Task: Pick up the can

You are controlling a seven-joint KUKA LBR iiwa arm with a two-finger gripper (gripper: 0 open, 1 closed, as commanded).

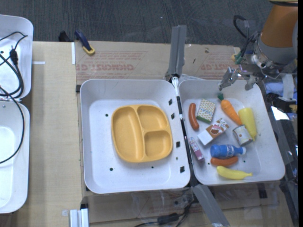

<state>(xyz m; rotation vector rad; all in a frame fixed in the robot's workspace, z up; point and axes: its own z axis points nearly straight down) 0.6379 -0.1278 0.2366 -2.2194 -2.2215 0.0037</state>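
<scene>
Can: a small silver metal can (242, 135) with a pale label, short and cylindrical, lying on its side in the right white bin (270, 126).
Can position: right half of that bin, just beside the lower end of the yellow corn cob (248, 121) and just above the blue plastic bottle (227, 151).
Can axis: long axis runs at a slant, from upper left to lower right; 1 round end faces the lower right, toward the bin's right wall.
Gripper: the 2-finger gripper (239, 79) hangs over the bin's top edge, well apart from the can, fingers spread with nothing between them.
Arm: grey with an orange band, entering from the upper right.
Neighbours: an orange carrot (230, 111) left of the corn cob; a red and white carton (214, 130) left of the can; a green dotted box (206, 110) and a red sausage (193, 116) further left; a second red sausage (224, 161) and a yellow banana (234, 173) below the bottle.
Left bin: the left white bin (94, 141) holds a yellow 3-compartment plastic tray (141, 132).
</scene>
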